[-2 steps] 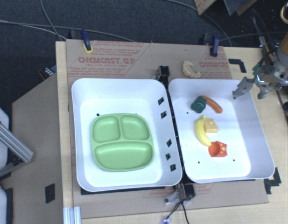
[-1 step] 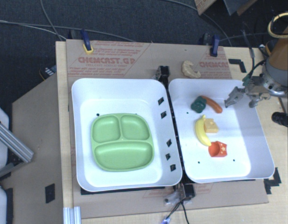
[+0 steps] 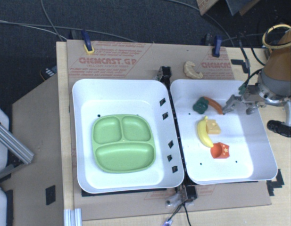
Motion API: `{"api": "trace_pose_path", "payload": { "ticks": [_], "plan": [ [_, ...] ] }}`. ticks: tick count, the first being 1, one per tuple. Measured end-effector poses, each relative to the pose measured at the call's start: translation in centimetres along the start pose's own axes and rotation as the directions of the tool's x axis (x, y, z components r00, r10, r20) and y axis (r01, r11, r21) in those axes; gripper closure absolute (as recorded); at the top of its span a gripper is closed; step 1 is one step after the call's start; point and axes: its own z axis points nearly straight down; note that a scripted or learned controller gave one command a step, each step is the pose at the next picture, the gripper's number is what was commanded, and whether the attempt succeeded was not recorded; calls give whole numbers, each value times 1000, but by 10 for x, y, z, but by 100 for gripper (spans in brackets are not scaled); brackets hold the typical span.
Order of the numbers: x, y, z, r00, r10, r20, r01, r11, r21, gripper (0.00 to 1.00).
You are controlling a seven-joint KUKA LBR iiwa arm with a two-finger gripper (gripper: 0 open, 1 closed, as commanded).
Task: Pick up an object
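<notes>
right bin (image 3: pixel 258 166), banana (image 3: pixel 204 133) lengthwise, stem up

The robot's grey metal arm (image 3: pixel 277 81) enters at the right edge as a rounded, cylindrical wrist housing. Above it sits a broad orange-brown band (image 3: pixel 280 62) that wraps the arm like a collar. A yellowish ring-shaped cable loop (image 3: pixel 276 34) curls at the top of the band. From the grey housing a small metallic claw (image 3: pixel 239 103) projects leftward, built of pale silver links and thin grey fingers. A black cylindrical knob (image 3: pixel 280 127) juts out below the wrist.
</notes>
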Motion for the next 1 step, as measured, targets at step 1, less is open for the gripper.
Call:
{"api": "trace_pose_path", "payload": {
  "ticks": [1],
  "plan": [
    [0,1,-14,1000,0,1,0,1000,-6,100]
  ]
}}
